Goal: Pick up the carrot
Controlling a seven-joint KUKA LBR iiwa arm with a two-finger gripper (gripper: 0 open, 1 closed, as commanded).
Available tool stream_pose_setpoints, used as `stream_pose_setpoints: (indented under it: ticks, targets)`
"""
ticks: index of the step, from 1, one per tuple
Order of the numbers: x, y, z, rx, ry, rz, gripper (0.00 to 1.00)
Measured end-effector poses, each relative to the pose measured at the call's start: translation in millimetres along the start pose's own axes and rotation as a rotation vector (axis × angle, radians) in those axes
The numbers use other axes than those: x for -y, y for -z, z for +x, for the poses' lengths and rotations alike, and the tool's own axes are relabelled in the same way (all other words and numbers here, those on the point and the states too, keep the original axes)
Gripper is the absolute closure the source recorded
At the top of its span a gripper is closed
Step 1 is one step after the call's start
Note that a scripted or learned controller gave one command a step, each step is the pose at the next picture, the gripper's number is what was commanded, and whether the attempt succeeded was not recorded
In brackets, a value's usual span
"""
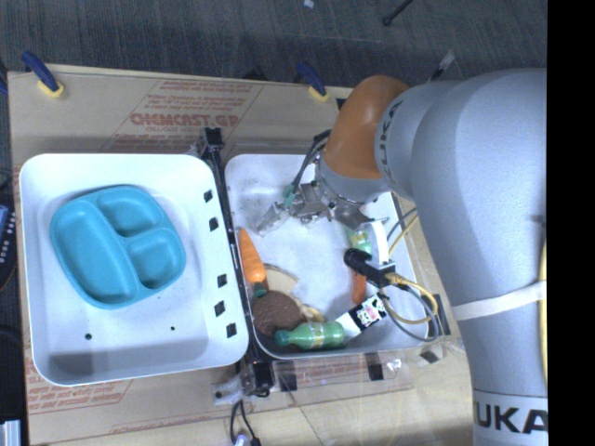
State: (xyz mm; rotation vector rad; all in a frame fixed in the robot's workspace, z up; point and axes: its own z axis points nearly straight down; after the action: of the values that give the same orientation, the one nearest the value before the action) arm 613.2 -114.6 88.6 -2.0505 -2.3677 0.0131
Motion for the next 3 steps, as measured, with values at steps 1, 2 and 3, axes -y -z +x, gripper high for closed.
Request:
stream_pose_setpoints:
  ticks: [1, 2, 3]
  targets:
    - [33, 2, 20, 0.0, -0.151, -0.002, 0.0]
    - [80, 3, 30, 0.0, -0.347, -0.009, 0.0]
    - [17, 60, -70, 0.004, -0.193, -0.011, 0.0]
